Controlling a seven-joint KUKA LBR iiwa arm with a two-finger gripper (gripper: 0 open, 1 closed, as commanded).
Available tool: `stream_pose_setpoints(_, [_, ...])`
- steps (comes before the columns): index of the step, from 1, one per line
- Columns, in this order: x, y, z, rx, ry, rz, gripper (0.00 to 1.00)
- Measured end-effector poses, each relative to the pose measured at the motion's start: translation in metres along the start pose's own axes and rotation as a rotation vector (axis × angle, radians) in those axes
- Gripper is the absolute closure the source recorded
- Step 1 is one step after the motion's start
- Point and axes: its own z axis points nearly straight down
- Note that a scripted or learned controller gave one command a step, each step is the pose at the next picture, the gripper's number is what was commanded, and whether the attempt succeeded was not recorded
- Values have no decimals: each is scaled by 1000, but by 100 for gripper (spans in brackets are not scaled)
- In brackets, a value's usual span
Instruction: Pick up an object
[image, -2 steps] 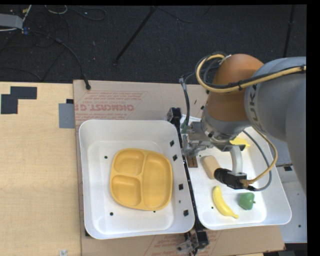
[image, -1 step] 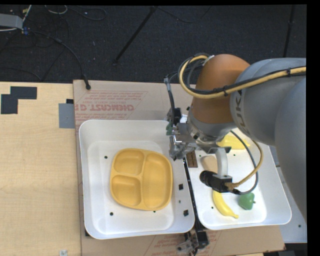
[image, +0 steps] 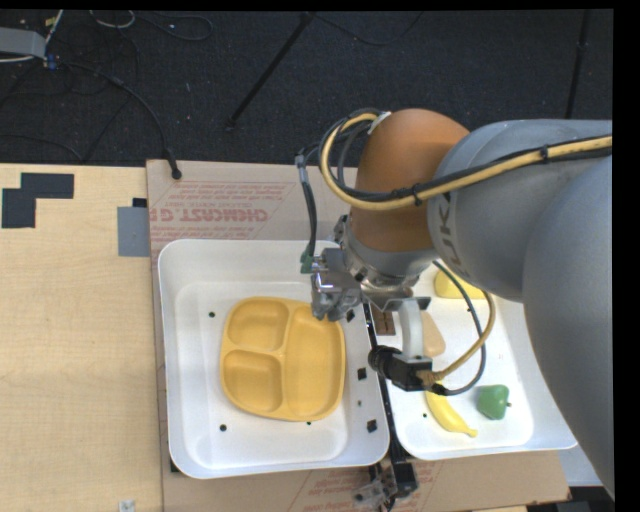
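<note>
Lying in the left bin (image: 185, 300) is one yellow divided plate (image: 283, 358), with three compartments: two small ones on its left side and one large one on its right. It rests flat near the middle of that bin, its right edge close to the wall shared with the right bin (image: 520, 420). Two white bins sit side by side on the bench (image: 70, 340), atop a sheet of brown cardboard (image: 220, 205).

Above the wall between the bins hangs the gripper (image: 335, 300), just past the plate's far right corner. The wrist and cables crowd it, so whether the fingers are open or closed cannot be told, and nothing shows between them.

In the right bin, one banana (image: 450, 415) lies near the front, touching or nearly touching one green pepper-like object (image: 492, 401) on its right. One further yellow thing (image: 455, 288) shows partly at the far side, behind the arm (image: 520, 220), and one tan piece (image: 432, 338) lies beside the cables.
</note>
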Motion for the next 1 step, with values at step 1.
stream_pose_setpoints(1, [-1,0,0,0,-1,2,0])
